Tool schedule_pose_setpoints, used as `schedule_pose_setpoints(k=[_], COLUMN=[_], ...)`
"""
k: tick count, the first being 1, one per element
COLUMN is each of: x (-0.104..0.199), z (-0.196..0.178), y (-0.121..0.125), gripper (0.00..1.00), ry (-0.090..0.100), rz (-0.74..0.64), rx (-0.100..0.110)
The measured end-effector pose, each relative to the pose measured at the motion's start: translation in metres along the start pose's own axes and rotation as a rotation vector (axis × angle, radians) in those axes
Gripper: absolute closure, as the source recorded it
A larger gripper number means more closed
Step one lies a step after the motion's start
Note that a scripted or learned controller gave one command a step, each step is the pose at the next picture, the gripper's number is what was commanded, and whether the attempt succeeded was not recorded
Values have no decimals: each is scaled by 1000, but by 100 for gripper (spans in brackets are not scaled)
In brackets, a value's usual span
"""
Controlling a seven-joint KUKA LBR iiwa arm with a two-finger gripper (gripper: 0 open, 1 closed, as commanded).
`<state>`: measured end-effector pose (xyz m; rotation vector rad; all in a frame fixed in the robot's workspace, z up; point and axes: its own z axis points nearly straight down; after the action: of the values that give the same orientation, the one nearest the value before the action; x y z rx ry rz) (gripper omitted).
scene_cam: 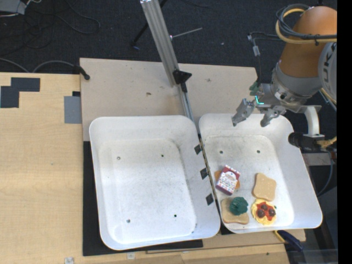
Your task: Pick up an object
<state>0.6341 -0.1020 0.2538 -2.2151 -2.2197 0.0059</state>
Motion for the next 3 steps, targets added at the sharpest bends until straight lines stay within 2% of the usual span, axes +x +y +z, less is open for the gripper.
schedule_pose_setpoints(k=[1,3], x=[0,7], z=[-2,106], y=[1,10], gripper=[0,0], ry=[-1,-1], rz=[0,1], rx=[-4,2])
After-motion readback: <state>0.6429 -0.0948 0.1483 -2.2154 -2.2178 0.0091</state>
